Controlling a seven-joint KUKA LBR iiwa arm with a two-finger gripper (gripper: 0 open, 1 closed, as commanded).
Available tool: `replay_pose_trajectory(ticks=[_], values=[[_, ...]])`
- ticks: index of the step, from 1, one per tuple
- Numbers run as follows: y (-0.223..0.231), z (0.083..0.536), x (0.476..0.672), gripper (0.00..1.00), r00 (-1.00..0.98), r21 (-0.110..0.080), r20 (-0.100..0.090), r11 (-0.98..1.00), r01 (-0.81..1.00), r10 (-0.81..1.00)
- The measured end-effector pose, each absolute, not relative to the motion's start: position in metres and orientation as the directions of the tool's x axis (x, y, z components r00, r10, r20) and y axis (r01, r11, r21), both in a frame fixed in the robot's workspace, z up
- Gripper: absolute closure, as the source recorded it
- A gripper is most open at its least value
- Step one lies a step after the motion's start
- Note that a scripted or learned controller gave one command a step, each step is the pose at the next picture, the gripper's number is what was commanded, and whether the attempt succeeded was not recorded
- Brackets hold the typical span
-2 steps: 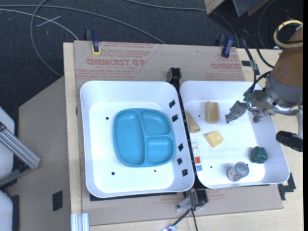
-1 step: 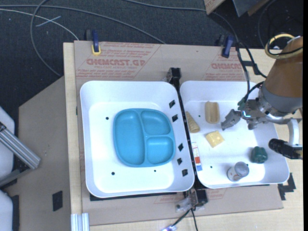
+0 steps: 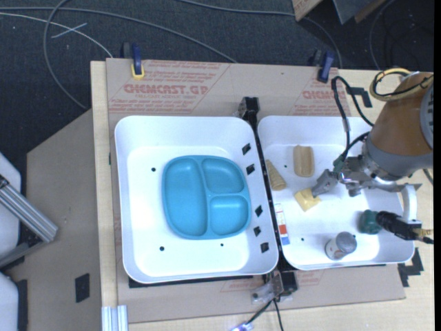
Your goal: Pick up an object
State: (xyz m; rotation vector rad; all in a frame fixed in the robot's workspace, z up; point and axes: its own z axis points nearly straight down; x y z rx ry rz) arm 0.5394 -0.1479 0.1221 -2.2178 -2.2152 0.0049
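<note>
Arm: the grey KUKA arm with its orange band (image 3: 403,119) is reaching in from the right, over the right bin (image 3: 303,254).
Gripper: the gripper (image 3: 322,185) is hanging low in the right bin, and its fingers are spreading fairly wide with nothing sitting between them.
Nearest object: a small yellow block (image 3: 306,199) is lying just below and left of the fingertips, close to them, though whether they are touching it cannot be told.
Other right-bin items: a tan rectangular block (image 3: 303,161), a tan cone-like piece (image 3: 275,175) by the divider, a grey round cup-like object (image 3: 340,245), and a dark green item (image 3: 370,221).
Left bin: the left bin (image 3: 131,205) is holding a blue sectioned plate (image 3: 205,196), lying flat at its middle.
</note>
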Motion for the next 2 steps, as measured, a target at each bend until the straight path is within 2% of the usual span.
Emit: replay_pose_trajectory(ticks=[1, 2], values=[[-0.15, 0.087, 0.542, 0.0, 0.003, 0.007, -0.003, -0.003, 1.0, 1.0], [-0.149, 0.098, 0.542, 1.0, 0.002, 0.007, -0.001, -0.002, 1.0, 1.0]])
